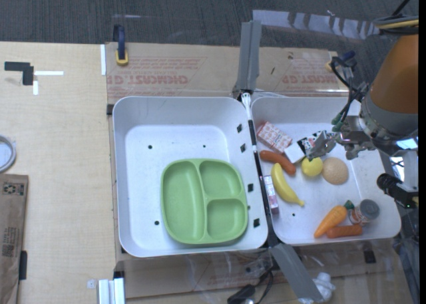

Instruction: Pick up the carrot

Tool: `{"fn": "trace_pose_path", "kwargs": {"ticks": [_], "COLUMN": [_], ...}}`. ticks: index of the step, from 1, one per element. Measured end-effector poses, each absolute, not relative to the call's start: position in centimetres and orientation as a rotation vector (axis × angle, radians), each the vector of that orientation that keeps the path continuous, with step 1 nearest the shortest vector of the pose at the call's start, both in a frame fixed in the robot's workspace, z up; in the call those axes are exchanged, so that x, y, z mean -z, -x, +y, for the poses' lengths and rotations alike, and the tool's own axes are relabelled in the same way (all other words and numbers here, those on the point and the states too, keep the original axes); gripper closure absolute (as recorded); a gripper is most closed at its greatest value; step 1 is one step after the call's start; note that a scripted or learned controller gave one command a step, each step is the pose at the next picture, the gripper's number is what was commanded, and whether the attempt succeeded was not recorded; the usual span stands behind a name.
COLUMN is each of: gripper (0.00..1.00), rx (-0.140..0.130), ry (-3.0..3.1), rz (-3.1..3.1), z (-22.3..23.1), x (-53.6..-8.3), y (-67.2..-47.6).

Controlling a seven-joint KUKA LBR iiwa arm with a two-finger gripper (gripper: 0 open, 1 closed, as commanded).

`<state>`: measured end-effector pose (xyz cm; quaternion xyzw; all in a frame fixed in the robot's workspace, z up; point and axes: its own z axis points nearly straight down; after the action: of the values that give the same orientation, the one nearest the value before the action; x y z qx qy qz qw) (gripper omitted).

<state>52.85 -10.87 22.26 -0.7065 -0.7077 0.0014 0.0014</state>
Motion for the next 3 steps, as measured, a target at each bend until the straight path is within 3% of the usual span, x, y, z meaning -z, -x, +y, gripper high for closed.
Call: {"fn": "trace_pose_path", "kwargs": {"ticks": [1,2,3], "gripper": [0.00,0.00,1.00], "rx": [-0.002,-0.001,0.001], "ry": [2.112,1.670,1.677], "rz": [-2.322,-2.657,-2.655], "z": [-14.6,-15.0,-15.0], "x": [-13.2,-9.1,-10.0], "y": [-47.9,-47.7,-47.8]}}
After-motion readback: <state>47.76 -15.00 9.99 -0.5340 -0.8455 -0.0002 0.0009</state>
